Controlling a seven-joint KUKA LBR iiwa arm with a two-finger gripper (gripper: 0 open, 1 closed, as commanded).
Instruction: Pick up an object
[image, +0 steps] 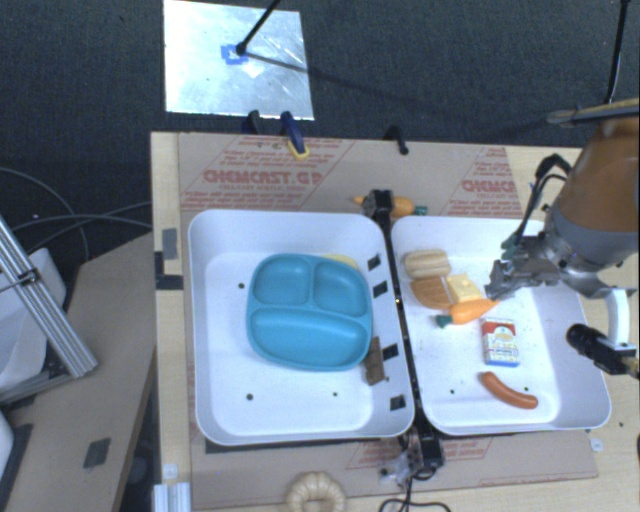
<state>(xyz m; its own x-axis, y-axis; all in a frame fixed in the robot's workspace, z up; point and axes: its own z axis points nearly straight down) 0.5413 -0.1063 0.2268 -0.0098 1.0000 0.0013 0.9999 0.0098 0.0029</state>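
Note:
The right bin holds a bread roll, a brown toast slice, a yellow cheese piece, an orange carrot, a small red and white box and a sausage. My gripper hangs low over the right bin, just right of the cheese and above the carrot's thick end. Nothing shows between its fingers.
The left bin carries a blue divided plate with a yellow item peeking behind it. A small brown object lies by the divider. The grey arm with its orange band fills the right bin's far right side.

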